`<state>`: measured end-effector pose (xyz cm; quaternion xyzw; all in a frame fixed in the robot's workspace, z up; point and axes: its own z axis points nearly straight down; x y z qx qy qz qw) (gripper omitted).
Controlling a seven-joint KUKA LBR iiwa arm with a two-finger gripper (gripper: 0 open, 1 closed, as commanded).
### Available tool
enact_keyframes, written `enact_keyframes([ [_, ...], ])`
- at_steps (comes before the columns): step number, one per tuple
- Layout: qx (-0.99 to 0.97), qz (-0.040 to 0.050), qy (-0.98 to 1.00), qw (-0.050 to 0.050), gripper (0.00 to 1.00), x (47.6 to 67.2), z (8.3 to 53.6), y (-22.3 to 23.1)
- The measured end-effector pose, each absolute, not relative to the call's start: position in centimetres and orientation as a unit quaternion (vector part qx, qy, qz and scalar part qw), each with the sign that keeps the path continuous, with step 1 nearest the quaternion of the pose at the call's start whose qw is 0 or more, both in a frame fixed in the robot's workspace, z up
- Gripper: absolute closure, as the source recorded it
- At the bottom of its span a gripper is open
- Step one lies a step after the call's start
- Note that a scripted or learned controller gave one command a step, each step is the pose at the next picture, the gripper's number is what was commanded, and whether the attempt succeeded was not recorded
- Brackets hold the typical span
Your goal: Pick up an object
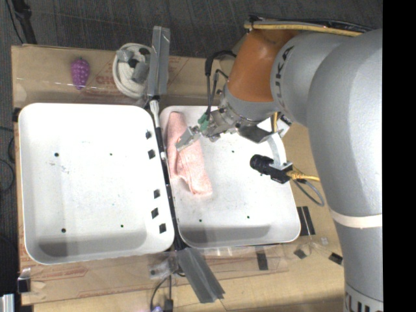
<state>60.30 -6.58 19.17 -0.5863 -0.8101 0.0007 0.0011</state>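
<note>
Gripper [190, 137] sits low in the right bin [260, 229], directly over the upper part of a pink cloth [192, 168]. Cloth lies along that bin's left wall, near the divider. Jaw state cannot be told. Purple object [80, 72] rests on the bench above the left bin [84, 174]

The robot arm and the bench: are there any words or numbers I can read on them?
"KUKA", in dark letters running sideways on the big grey robot arm, with only part of it clear.
Faint reddish print on the brown cardboard sheet beside the purple bumpy toy: too blurred to read.
More faint reddish print on the cardboard strip below the left white plastic bin: too blurred to read.
</note>
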Motion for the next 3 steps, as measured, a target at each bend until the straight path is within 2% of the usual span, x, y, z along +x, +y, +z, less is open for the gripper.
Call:
enact_keyframes([
  [1,-0.571,0.0009,-0.821,0.002,0.0,59.9,9.8,-10.6],
  [2,-0.569,0.0015,-0.822,0.003,1.0,59.9,10.7,-10.6],
  [3,-0.659,0.001,-0.752,0.001,1.0,60.1,19.1,-2.2],
])
